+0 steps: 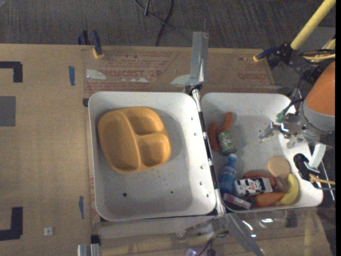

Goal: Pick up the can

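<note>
from my feed i see the two white bins side by side on the cardboard-covered bench. the left bin point(106, 196) holds an orange divided tray point(134, 138), three compartments, sitting in the upper left part of the bin. the right bin point(250, 105) carries the clutter. the can point(227, 142), small with a green patterned label, lies near the left wall of that bin, just beside two red-orange sausage-like pieces point(214, 136) that angle up toward the bin's back edge. below the can a blue bottle point(228, 173) stands close to the divider between the bins. along the front edge i make out a small white carton with dark print point(252, 186), an orange carrot-like piece point(270, 199), a yellow banana point(291, 191) and a tan round disc point(278, 167). the arm comes in from the right, its orange band point(325, 95) above the right wall of the bin, and the gripper point(285, 128) sits over the upper right part of the right bin, well apart from the can, with bare white floor between them. whether it is open or closed i cannot tell from here; nothing i can see sits in it.
</note>
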{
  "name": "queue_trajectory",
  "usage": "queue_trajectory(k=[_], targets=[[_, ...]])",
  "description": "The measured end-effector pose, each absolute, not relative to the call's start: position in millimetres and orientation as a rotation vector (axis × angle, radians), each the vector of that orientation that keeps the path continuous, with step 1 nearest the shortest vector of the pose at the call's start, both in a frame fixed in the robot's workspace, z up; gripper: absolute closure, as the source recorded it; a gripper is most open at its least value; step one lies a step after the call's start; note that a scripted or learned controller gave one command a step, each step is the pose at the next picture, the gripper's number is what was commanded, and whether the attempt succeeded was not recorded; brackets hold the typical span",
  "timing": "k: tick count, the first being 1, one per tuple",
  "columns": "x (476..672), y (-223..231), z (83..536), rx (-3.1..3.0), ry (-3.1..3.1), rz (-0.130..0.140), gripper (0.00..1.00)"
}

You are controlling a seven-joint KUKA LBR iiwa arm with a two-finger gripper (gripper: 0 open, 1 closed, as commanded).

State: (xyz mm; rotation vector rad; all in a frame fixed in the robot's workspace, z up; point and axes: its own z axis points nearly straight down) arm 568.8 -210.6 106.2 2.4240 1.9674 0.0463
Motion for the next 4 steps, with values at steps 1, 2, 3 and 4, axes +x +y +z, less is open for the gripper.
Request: queue_trajectory(k=[1, 2, 3, 4], targets=[[570.8, -221, 122, 2.405, 1.943, 0.040, 1.00], [617.3, -206, 214, 2.683, 1.632, 0.000, 1.00], [667.5, -184, 247, 2.808, 1.405, 0.000, 1.00], [602.5, -207, 182, 2.819, 1.390, -0.003, 1.00]])
